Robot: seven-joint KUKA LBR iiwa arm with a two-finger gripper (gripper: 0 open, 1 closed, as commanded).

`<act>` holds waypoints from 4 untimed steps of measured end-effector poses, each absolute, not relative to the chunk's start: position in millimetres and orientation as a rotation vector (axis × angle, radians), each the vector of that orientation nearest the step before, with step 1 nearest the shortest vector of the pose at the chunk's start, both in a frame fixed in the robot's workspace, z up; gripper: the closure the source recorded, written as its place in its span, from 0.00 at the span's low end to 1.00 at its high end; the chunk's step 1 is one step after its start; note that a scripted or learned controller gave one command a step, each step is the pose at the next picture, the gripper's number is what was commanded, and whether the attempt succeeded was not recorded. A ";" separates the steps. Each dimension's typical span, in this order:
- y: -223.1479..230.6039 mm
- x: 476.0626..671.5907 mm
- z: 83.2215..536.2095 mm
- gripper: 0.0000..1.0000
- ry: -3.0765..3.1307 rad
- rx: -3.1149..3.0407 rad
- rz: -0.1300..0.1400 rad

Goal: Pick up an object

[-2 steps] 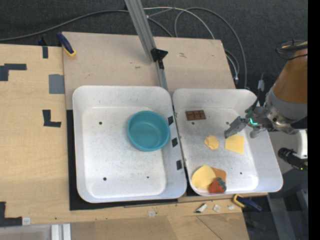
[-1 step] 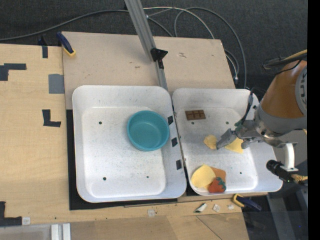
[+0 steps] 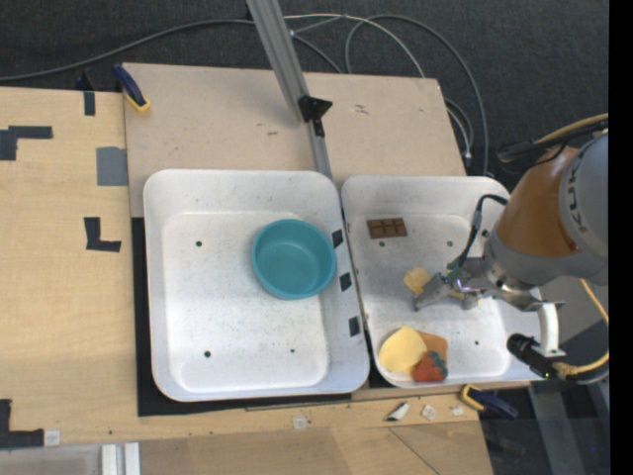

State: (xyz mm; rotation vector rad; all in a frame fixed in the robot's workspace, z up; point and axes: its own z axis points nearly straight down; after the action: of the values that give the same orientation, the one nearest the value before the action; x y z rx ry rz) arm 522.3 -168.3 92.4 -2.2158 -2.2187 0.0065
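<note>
White plastic forms both shallow bins on the bench. Left bin (image 3: pixel 198 364): a teal bowl (image 3: pixel 293 257) sits upright on the floor, toward the right side of this bin and close to the divider between the bins. Right bin (image 3: pixel 465 191): a brown chocolate-bar piece (image 3: pixel 387 229) lies flat near the upper left corner; a small pale yellow object (image 3: pixel 416 280) lies near the middle of the floor; a larger yellow lump (image 3: pixel 401 349), an orange piece (image 3: pixel 434 343) and a red, strawberry-like item (image 3: pixel 429 368) cluster together at the lower edge, touching one another. Arm (image 3: pixel 554 221): it enters from the right, orange band over the right rim of the right bin, wrist bent down and leftward so that the gripper (image 3: pixel 435 293) is low over the bin floor. Fingers: metal, pointing left, slightly parted, with nothing visibly clamped between them. Small pale yellow object relative to the fingers: just beside their tips, on the upper left; whether it touches them cannot be told. The cluster at the lower edge lies apart from the gripper, below it.
</note>
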 end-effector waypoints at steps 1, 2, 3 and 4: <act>-168.2 523.4 105.2 1.00 -2.222 -2.216 0.004; -167.5 530.9 149.7 1.00 -2.225 -2.221 -0.002; -177.1 527.9 204.9 1.00 -2.225 -2.224 -0.002; -177.1 529.1 253.3 1.00 -2.227 -2.223 -0.003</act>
State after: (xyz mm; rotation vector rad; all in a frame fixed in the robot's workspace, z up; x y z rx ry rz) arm 529.1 -177.1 253.3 -2.2226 -2.2265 -0.0030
